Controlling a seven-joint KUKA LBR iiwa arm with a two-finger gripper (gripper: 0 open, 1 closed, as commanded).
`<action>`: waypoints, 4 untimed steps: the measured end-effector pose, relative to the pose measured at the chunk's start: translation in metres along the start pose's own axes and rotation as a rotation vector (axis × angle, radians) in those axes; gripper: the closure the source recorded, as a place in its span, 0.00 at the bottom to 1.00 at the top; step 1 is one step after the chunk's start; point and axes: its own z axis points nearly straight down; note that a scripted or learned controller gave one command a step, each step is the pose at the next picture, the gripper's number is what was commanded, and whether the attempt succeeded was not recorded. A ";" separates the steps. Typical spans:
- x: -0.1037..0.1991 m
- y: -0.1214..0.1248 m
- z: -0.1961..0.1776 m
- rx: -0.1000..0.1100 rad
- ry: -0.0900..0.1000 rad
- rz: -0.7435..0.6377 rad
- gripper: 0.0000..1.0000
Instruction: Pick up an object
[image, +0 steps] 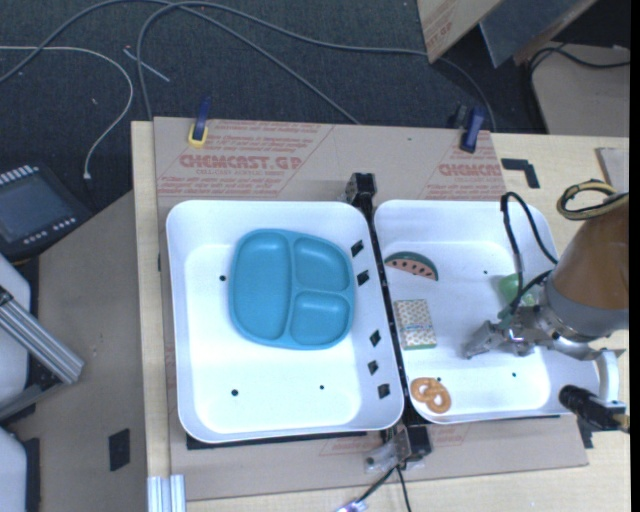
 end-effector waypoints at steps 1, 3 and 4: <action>0.000 0.000 0.003 -0.003 -0.001 0.000 0.00; -0.007 0.000 -0.070 -0.013 -0.006 0.000 1.00; -0.003 0.010 -0.128 -0.014 -0.006 -0.003 1.00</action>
